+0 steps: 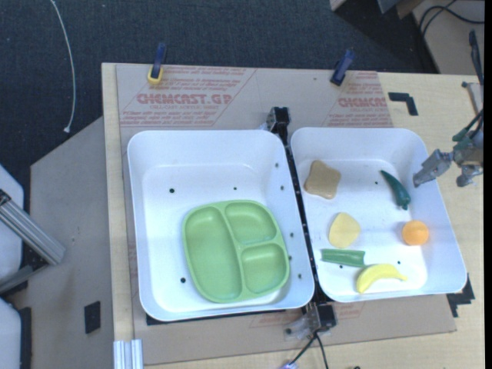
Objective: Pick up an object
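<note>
So from my end the gripper (pixel 448 172) sat at the right edge of the frame, just over the right bin's (pixel 361 135) far rim, jaws spread apart with nothing between them. All the pickable stuff was in that right bin: a tan bread slice (pixel 322 180) upper left, a dark green pepper (pixel 397 188) closest to the gripper, an orange (pixel 415 233) below it, a yellow chip (pixel 344 230) mid-bin, then a green bean pod (pixel 343 257) and a banana (pixel 380 277) along the bottom. The left bin (pixel 154 206) held a green divided plate (pixel 234 249).
</note>
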